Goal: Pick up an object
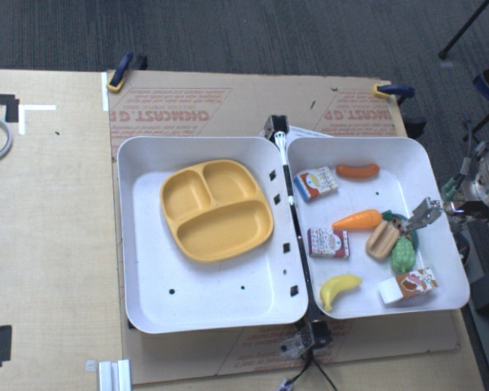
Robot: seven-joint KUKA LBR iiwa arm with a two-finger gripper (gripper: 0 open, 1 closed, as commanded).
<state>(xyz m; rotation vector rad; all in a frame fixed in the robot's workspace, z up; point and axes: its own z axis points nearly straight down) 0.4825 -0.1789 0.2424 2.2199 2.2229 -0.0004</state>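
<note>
The arm (477, 194) is cut off by the right edge, the gripper (424, 214) is too small for its fingers to be made out, and the green item (403, 255) is partly covered by the bun-like piece (382, 239).

the cardboard sheet (253, 104) under the two bins carries red print, upside down in this view: "chemcast gp" at upper left, again at upper right. the small cartons (316, 183) in the right bin bear print too small to read.
</note>
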